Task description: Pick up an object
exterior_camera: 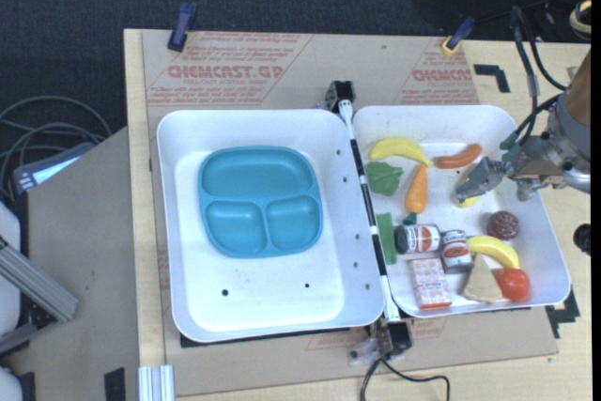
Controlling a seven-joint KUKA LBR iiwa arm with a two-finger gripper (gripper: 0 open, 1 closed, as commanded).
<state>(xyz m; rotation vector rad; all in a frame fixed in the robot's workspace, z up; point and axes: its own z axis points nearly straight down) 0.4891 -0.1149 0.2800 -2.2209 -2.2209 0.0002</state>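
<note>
My gripper (475, 182) reaches in from the right and hangs low over the right bin (538, 202), in its upper middle. A small yellow piece (467, 199) shows just under its tip; I cannot tell whether it is touched. Close by lie a red sausage (458, 156), an orange carrot (416, 189), a yellow banana (399, 148) and a green leaf (383, 176). A brown ball (503, 224) sits below and to the right of the gripper.
The right bin's front holds a can (427, 239), a second banana (495, 248), a red tomato (514, 284), a pale wedge (482, 282) and a small box (430, 283). The left bin (178, 230) holds a blue divided tray (261, 200). Black cables (531, 52) trail behind the arm.
</note>
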